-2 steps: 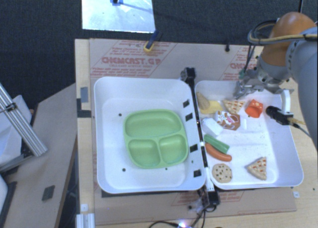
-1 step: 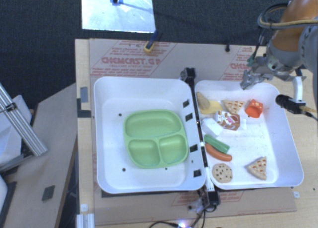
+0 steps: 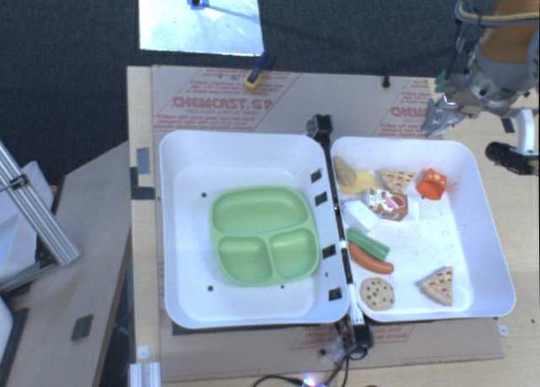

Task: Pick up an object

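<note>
Toy food pieces lie scattered in the shallow white right-hand bin point(image 3: 485, 208); the small orange plastic block point(image 3: 432, 184) sits near its far wall, apart from its neighbours. It looks light, rigid and smooth, best pinched across its flat sides. Two-finger gripper point(image 3: 439, 115) hovers beyond the bin's far rim, grasping nothing, closure unclear

1. The setting is a robotics laboratory, not a home or kitchen.
2. The tabletop point(image 3: 211, 99) is a bare board still covered in printed protective film.
3. Two shallow white bins point(image 3: 181, 166) are fixed side by side on it with black clips point(image 3: 321, 199).
4. The items in the right bin are toy food point(image 3: 387, 203).
5. An industrial robot arm point(image 3: 506, 23) with exposed cabling stands at the right.
6. An aluminium extrusion frame point(image 3: 34, 208) stands at the left.
</note>
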